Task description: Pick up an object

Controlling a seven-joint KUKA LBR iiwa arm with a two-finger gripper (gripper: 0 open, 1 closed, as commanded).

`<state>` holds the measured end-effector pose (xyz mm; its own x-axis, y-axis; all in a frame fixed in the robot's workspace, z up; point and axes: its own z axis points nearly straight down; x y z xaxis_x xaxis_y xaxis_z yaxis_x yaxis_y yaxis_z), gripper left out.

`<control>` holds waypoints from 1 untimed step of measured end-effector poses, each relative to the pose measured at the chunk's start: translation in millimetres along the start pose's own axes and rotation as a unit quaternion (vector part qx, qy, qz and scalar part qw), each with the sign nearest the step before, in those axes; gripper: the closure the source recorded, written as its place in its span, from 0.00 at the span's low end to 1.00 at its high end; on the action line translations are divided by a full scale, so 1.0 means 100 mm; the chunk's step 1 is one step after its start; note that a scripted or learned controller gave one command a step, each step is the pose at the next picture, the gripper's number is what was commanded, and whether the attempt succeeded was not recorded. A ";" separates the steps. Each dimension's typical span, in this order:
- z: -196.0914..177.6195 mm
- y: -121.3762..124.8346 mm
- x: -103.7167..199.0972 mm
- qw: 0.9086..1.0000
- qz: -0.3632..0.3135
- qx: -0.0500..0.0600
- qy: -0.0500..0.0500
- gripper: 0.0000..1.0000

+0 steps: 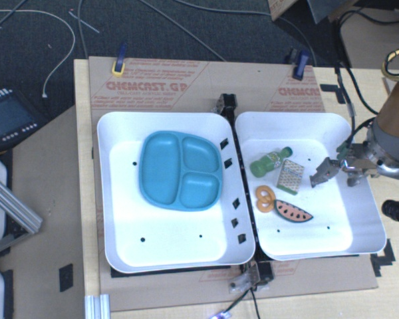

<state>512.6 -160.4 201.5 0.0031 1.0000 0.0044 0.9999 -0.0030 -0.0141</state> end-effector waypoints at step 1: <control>-0.06 0.03 0.00 1.000 -0.002 -0.006 -0.001 0.00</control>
<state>515.6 -160.2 207.6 -0.0004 1.0000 0.0017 1.0000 0.0004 -0.0014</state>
